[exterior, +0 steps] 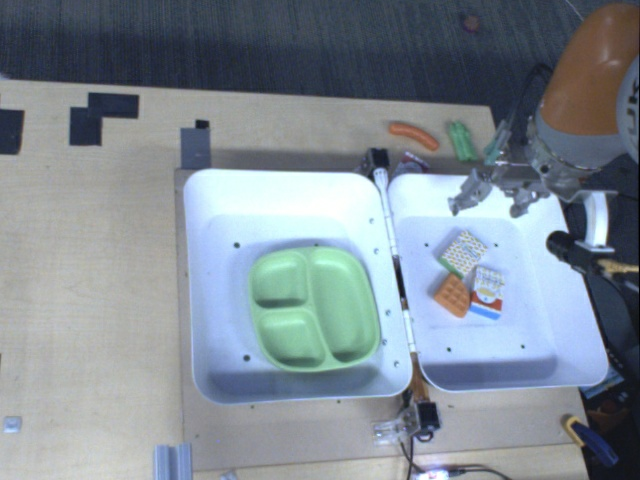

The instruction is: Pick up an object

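The right bin (560, 358) holds three small objects close together: a checkered square packet (463, 252), an orange waffle-like piece (452, 294) and a small white, red and blue box (487, 292). My gripper (490, 202) hangs above the bin's far part, up and to the right of the packet. Its two fingers are spread apart with nothing between them.
A green divided plate (312, 306) lies in the left bin (215, 268). Behind the bins on the bench lie an orange sausage-shaped toy (414, 134) and a green object (461, 140). The arm's grey and orange body (592, 78) fills the upper right.
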Controlling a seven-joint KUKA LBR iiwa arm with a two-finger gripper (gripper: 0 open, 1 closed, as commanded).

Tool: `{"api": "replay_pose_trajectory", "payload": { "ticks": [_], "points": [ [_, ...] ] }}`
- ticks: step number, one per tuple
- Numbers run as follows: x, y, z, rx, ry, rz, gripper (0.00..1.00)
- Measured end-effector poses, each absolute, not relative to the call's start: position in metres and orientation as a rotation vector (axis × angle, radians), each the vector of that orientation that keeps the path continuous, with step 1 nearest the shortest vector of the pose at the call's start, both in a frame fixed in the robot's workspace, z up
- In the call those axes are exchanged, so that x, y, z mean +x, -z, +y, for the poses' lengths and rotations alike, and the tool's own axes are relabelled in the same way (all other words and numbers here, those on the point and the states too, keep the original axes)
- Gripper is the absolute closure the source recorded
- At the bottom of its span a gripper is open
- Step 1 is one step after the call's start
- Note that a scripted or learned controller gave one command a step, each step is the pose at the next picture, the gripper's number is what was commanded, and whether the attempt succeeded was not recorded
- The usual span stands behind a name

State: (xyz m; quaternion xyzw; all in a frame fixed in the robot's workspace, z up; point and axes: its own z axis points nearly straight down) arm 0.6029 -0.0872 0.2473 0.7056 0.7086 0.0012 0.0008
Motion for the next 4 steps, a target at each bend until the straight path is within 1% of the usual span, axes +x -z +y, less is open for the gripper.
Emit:
{"api": "replay_pose_trajectory", "payload": {
  "ticks": [1, 2, 3, 4],
  "points": [
    [0.630, -0.147, -0.103, 2.220, 0.000, 2.223, 0.00],
    [0.579, -0.086, -0.140, 2.216, -0.004, 2.220, 0.00],
    [0.581, -0.098, -0.140, 2.210, -0.012, 2.218, 1.00],
    [0.605, -0.104, -0.207, 2.217, -0.003, 2.220, 1.00]
  ]
}}
